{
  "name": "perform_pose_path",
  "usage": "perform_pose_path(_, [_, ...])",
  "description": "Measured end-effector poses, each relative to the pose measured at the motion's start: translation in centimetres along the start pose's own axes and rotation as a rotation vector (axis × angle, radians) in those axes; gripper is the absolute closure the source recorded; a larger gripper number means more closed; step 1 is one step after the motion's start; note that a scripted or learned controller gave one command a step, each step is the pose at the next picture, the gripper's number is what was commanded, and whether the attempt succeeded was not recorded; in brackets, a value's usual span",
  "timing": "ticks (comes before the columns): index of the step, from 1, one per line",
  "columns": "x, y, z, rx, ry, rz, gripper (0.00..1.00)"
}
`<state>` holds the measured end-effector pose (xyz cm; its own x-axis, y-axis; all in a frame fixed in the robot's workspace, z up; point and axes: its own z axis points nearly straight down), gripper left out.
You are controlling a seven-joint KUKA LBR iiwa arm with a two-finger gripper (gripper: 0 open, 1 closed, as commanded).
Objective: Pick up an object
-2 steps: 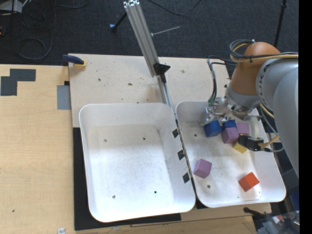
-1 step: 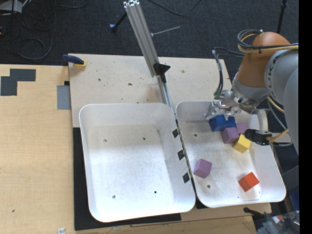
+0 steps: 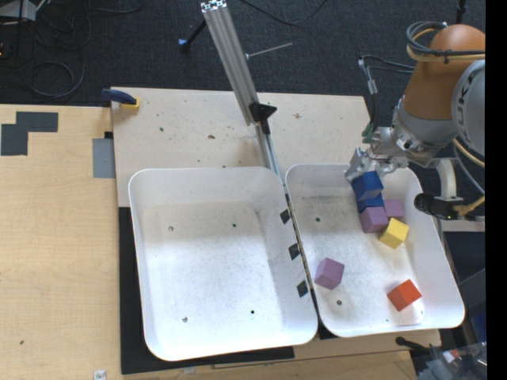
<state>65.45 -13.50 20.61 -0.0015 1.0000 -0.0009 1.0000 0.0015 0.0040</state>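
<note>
The pincer is seen at the far edge of the right bin, closed around the top of a blue block. Directly beneath it a second blue block and a purple block are crowded, with a yellow cube just beside them. The grip appears shallow, so the block could be lost if it is lifted quickly. Neighbours touching it could be dragged or knocked against the bin wall.
</note>
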Motion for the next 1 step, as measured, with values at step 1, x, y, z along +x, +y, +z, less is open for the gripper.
perform_pose_path(1, [-0.49,-0.64,-6.01,0.000,0.000,0.003,1.00])
